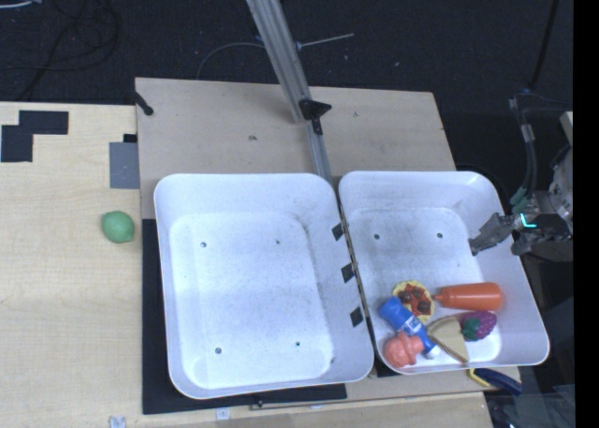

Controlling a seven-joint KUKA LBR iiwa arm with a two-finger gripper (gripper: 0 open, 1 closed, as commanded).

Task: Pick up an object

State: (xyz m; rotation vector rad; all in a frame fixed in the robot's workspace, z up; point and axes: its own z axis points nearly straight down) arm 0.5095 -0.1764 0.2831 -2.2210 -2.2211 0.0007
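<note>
Gripper [487, 237] at your right bin's [412, 194] right rim, above the toys: jaws' state cannot be told, nothing visibly held.

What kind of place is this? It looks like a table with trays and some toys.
Most likely a robotics lab test bench. Two white bins sit side by side, one holding toy food such as an orange carrot, a robot hand reaches in from the right, and cables trail across the dark floor.

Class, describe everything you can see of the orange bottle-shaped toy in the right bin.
The orange bottle-shaped toy looks like smooth, glossy plastic, orange-red, with a narrower neck pointing left. It lies on its side on the floor of the right bin, at the top of the toy cluster. Its neck meets a yellow-and-red toy; a purple toy sits just below.
</note>
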